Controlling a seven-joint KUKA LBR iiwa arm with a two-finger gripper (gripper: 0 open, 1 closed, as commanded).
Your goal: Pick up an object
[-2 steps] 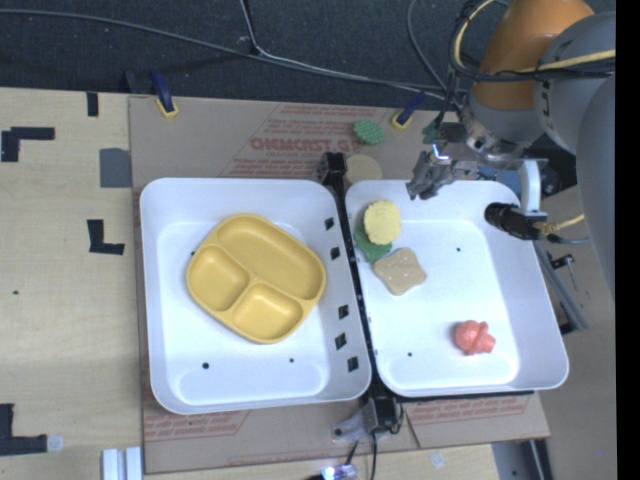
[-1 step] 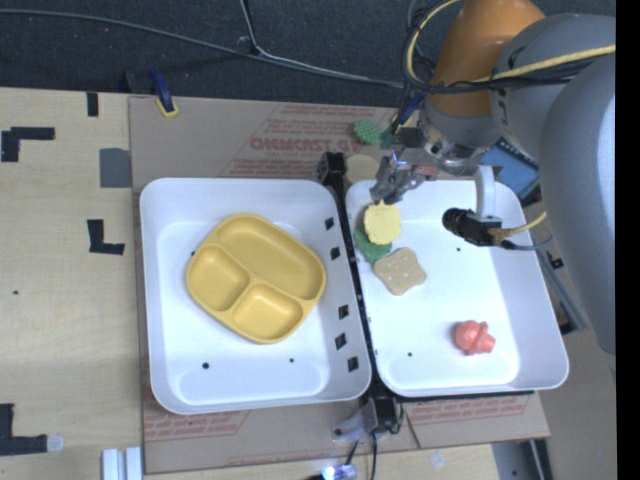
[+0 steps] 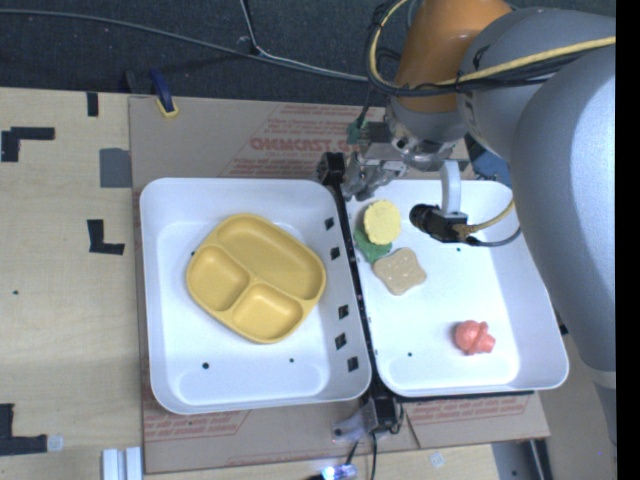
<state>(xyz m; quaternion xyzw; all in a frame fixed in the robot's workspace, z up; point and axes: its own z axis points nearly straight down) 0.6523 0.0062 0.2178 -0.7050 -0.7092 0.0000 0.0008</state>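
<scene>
The arm reached in from the right, its orange band above the wrist, and the hand point(image 3: 372, 173) hung over the far left corner of the right bin point(image 3: 500, 363); whether it was apart or together could not be told. Just below it lay a round yellow toy point(image 3: 380, 222) resting on a green piece point(image 3: 370, 249), touching a tan slice of toy bread point(image 3: 399, 271). A pink toy point(image 3: 474, 337) sat well apart, nearer the front. In the left bin point(image 3: 165, 268) lay a yellow divided plate point(image 3: 256, 277). Both bins stood on the tabletop point(image 3: 60, 298).
</scene>
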